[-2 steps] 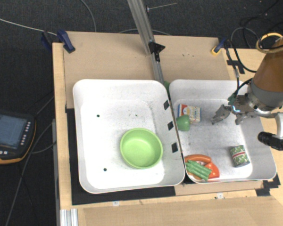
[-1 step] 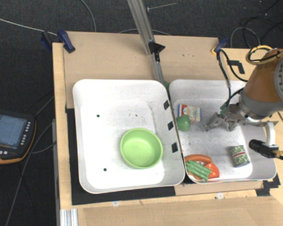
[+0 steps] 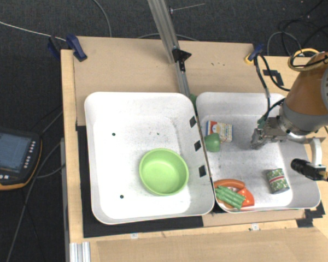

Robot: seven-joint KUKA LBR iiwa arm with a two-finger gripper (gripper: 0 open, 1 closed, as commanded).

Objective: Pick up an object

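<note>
- We take the step in hand to be the approach: the gripper [image 3: 258, 137] hangs over bare floor in the right bin [image 3: 246, 162], with nothing between its fingers that we can see; whether the claw is released or clenched we cannot tell from this slant.
- To do it well, we would choose one object that stands apart from the walls, centre over it, and come straight down before closing.
- The left bin [image 3: 126, 124] is a broad, smooth white tray with rounded corners; it holds a green bowl [image 3: 163, 171], round, matte and plastic-looking (its thin rim would be an awkward pinch).
- In the right bin's near corner lies an orange plate [image 3: 246, 192], shallow, carrying green bean-like pieces, tight against the wall.
- A small printed carton [image 3: 219, 131] lies by the dividing wall, flat-sided.
- A small patterned green can [image 3: 276, 180] lies near the gripper, well clear of walls, so we judge it the easiest target.
- A green ball [image 3: 212, 142] touches the carton; rounded, likely to roll.
</note>
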